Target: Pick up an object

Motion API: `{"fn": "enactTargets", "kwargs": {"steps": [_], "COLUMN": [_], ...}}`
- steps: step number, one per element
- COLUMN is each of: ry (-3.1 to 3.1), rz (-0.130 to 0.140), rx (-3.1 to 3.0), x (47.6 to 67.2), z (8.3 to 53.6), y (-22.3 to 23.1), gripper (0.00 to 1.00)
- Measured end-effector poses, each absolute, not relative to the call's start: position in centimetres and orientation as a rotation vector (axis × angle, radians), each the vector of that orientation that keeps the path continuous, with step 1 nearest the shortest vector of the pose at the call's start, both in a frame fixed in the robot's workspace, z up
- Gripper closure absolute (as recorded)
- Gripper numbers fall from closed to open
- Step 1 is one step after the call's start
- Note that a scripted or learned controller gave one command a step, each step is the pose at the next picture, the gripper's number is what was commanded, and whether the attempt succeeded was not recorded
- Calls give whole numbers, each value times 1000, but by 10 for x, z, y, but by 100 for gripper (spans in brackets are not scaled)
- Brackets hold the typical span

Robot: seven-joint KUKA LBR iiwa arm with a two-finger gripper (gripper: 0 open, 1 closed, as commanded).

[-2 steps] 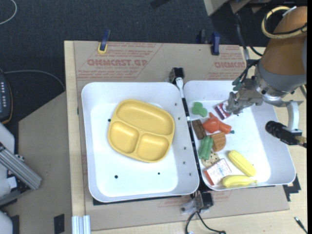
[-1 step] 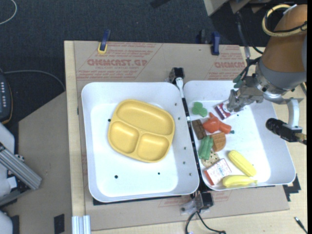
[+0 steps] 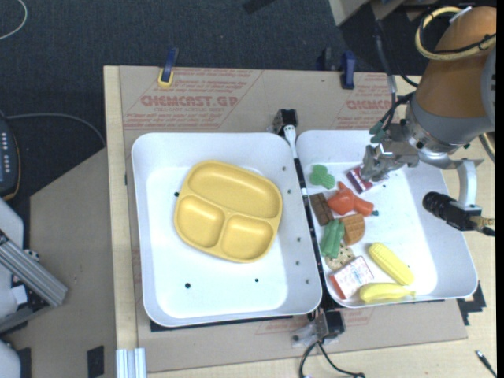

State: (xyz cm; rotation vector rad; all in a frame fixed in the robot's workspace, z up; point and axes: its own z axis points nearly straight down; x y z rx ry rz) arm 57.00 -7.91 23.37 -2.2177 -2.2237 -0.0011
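- The grey metal pincer (image 3: 378,164) at the end of the grey and orange robot arm (image 3: 453,69) hangs over the back of the right white bin (image 3: 441,235). I cannot tell how it is set.
- Right under its tip lies a small flat red and white packet (image 3: 358,181).
- Just beside that sits a bumpy red-orange toy (image 3: 349,202), with a green leafy toy (image 3: 321,177) near it.
- Lower down are a brown block (image 3: 320,209), a green pickle-shaped toy (image 3: 332,237) and a little brown bun (image 3: 353,227).
- At the front lie a yellow corn cob (image 3: 390,263), a yellow banana (image 3: 385,293) and a white card with red print (image 3: 354,276).
- The left white bin (image 3: 153,219) holds a yellow plastic plate with three parts (image 3: 227,210).
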Motion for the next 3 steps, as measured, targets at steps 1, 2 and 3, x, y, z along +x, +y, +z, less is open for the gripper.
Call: {"fn": "enactTargets", "kwargs": {"steps": [1,2,3], "ry": [-2220,-2218,-2225], "rz": [1,4,-4], "rx": [-2220,-2220,-2222], "x": [564,566,569], "z": [232,214,236], "y": [-82,-84,-84], "gripper": [100,100,100]}}
